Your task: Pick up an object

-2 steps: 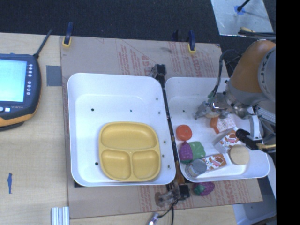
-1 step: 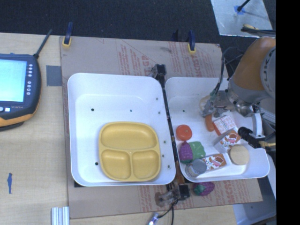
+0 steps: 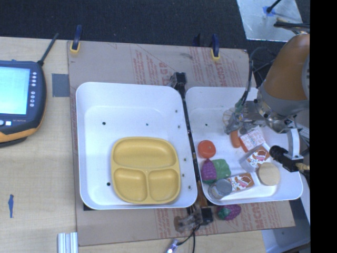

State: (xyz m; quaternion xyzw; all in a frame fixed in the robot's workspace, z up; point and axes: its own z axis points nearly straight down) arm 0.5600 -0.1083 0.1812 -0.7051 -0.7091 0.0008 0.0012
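Note:
My gripper (image 3: pixel 233 123) hangs low over the back of the right bin (image 3: pixel 210 101), reaching in from the right. Just below it lies a small orange piece (image 3: pixel 235 139), next to a white and red packet (image 3: pixel 253 138). Further forward sit a red-orange ball (image 3: pixel 206 148), a purple grape bunch (image 3: pixel 208 171), a green block (image 3: pixel 222 167), a grey can (image 3: pixel 222 187), two printed snack packs (image 3: pixel 243 182) (image 3: pixel 256 157) and a beige round piece (image 3: pixel 268 174). I see nothing lifted by the gripper.
The left bin (image 3: pixel 95 115) holds a yellow divided plate (image 3: pixel 146 169). A purple and green item (image 3: pixel 229 211) lies outside the right bin at the front. A tablet-like pendant (image 3: pixel 18 99) rests at far left.

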